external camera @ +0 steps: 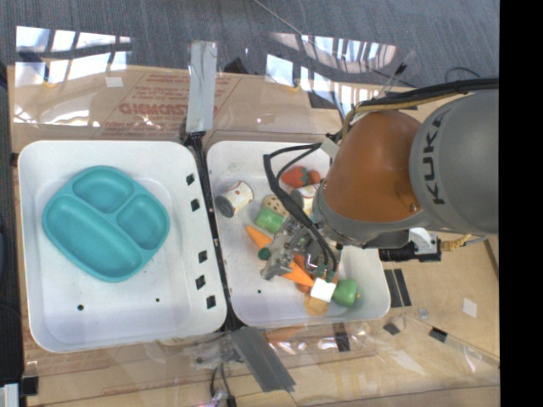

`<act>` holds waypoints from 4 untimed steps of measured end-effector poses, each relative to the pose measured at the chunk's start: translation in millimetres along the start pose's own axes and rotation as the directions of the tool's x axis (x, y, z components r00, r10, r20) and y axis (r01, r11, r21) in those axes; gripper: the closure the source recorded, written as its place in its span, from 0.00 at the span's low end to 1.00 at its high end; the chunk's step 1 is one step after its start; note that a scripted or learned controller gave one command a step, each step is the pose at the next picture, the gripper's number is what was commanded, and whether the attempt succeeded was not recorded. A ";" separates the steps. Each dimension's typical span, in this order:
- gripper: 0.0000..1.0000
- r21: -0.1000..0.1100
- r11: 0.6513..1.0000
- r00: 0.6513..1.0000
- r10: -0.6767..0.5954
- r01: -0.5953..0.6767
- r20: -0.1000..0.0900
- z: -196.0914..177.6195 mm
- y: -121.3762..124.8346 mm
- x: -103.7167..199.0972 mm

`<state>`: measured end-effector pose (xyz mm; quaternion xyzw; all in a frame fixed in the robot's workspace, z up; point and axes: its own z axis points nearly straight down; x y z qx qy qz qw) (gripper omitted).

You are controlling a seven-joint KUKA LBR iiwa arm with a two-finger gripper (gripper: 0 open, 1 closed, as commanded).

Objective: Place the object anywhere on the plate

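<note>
From where I stand, the grey arm with its orange band (373,172) leans in from the right and hangs over the right-hand shallow white bin (236,308), hiding much of that bin's far corner. Its metal jaws (287,248) are down among the toys near the middle of the bin, pointing toward the lower left; I cannot tell whether they are wide or narrow, nor whether anything sits between them, since the linkage and the clutter run together there. Right around them lies a jumble of small play-food pieces: a green rounded piece (269,220) just above the jaws, an orange carrot-shaped piece (260,236) touching their left side, and another orange piece (299,273) just below. Further toward the bin's near right corner sit a small white block (322,291) and a green ball-like piece (344,292), side by side and touching. Up toward the divider rests a pale cylinder with a dark end (234,199), lying on its side, apart from the rest. A red and orange piece (297,177) peeks out beside the arm. The teal plastic plate with three compartments (105,220) lies alone in the left-hand white bin (51,320), well apart from the jaws. Both bins rest on a surface (153,100) covered with taped-down clear sheet.
</note>
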<state>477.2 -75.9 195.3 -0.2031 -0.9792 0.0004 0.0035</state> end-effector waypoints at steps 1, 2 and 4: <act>1.00 -0.001 0.997 0.997 -0.083 0.083 0.001 7.6 106.7 -73.8; 1.00 0.001 0.970 0.970 -0.244 0.244 0.000 7.3 165.2 -44.6; 0.00 0.002 0.998 0.998 -0.055 0.055 0.003 30.5 233.8 -53.5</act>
